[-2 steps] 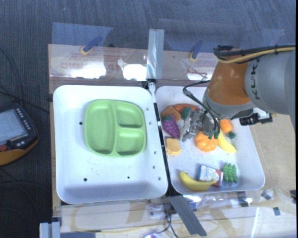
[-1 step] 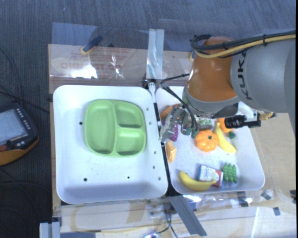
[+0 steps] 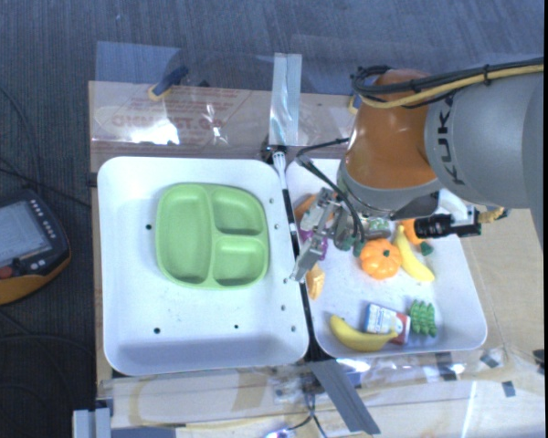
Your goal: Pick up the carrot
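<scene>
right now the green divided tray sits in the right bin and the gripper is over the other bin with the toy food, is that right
Not quite. The camera view shows the green divided tray in the left bin, not the right one. The rest holds: the gripper is over the right bin, near its left wall, among the toy food such as the small pumpkin and a banana.
</scene>
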`<state>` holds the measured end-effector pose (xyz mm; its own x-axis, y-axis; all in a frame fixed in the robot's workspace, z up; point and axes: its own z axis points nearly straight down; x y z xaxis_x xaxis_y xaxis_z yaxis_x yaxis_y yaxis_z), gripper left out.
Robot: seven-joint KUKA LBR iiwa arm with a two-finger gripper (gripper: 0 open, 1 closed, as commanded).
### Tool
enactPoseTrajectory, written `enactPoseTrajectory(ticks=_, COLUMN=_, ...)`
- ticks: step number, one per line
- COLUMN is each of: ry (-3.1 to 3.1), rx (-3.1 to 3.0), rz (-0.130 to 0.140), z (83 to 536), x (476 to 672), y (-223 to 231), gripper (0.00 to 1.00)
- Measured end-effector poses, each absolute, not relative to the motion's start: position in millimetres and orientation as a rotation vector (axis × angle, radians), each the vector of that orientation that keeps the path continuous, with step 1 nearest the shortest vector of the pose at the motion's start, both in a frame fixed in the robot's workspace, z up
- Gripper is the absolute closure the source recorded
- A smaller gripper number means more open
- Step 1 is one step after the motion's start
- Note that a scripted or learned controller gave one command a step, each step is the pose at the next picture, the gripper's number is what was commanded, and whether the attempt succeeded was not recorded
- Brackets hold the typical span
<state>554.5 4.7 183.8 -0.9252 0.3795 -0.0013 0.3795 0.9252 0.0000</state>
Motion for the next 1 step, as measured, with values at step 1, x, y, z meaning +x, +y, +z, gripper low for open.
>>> enactPoseTrajectory(ticks=1, ry=3.054, rx=0.738, rz=-0.004, z=183.7, x=491.4, y=-58.5, gripper=0.0)
